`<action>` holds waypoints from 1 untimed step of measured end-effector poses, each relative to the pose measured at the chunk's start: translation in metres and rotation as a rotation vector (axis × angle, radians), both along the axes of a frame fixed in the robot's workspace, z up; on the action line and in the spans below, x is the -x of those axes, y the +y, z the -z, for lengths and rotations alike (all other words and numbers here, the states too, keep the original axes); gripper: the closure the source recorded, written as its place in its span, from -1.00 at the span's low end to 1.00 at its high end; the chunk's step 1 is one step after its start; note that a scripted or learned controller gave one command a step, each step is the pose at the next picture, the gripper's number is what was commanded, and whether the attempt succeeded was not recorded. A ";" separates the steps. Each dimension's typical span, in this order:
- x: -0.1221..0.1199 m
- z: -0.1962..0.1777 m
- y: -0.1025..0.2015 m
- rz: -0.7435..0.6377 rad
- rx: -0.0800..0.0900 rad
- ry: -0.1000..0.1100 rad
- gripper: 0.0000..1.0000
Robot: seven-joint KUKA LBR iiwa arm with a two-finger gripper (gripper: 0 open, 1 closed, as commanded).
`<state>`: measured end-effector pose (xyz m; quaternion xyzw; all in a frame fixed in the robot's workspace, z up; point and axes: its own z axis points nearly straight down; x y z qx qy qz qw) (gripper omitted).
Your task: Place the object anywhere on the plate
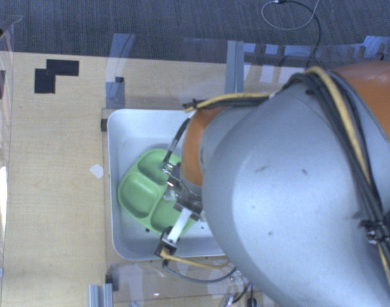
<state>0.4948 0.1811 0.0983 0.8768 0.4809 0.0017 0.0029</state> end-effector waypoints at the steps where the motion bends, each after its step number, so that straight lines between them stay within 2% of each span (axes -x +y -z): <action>1: 0.003 -0.003 -0.011 0.004 0.019 0.017 1.00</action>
